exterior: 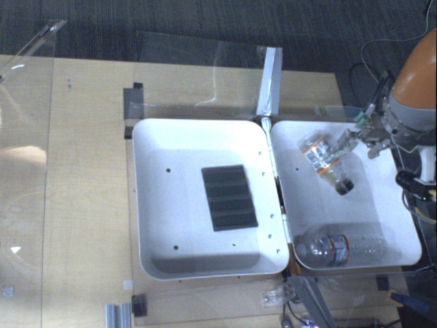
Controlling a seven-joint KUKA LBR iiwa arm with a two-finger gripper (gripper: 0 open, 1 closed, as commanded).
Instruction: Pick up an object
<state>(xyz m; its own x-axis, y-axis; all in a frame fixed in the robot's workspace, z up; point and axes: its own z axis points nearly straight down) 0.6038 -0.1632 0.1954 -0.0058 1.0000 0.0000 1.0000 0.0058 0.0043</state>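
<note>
A small clear bottle [326,164] with an orange label and a black cap lies tilted in the upper part of the right bin [396,248], cap pointing to the lower right. My gripper [356,139] hangs at the bottle's upper right end, right beside it; whether it touches the bottle is unclear. A larger clear plastic bottle [334,248] with a dark label lies on its side along the right bin's near wall. In the middle of the left bin [157,183] lies a flat black ribbed block [229,197].
The arm's orange band [416,80] and grey wrist come in over the right bin's far right corner. Cables run down the right side of the bench. A clear plastic panel and a grey upright strip [268,80] stand behind the bins.
</note>
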